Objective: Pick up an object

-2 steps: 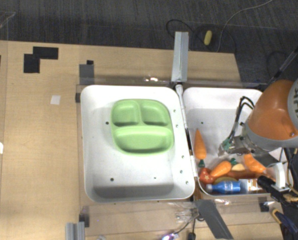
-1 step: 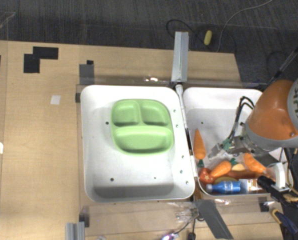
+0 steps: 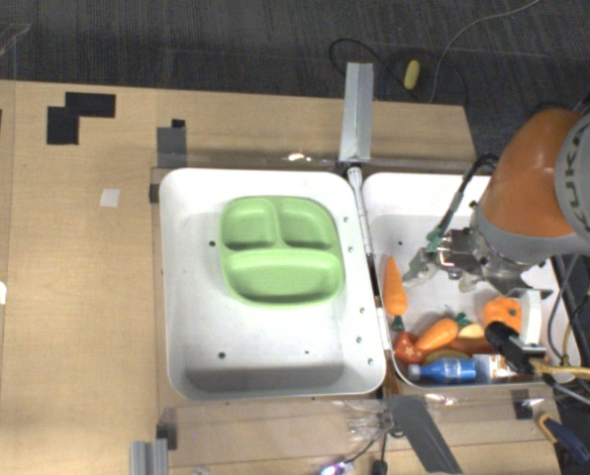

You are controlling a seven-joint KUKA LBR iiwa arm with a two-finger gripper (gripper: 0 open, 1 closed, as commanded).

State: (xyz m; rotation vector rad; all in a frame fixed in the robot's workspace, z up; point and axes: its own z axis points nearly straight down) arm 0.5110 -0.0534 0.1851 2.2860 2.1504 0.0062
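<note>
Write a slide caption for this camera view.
Grey arm's pincer hovers over right white bin of toys; green divided plate lies in left bin.

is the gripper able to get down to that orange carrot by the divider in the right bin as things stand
Probably yes. The gripper hangs in the right bin just up and right of the carrot, with bare bin floor between them. The carrot lies close to the left wall, which could crowd one finger.

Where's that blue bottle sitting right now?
The blue bottle lies on its side along the right bin's near wall, just below the orange carrot-like toys.
</note>
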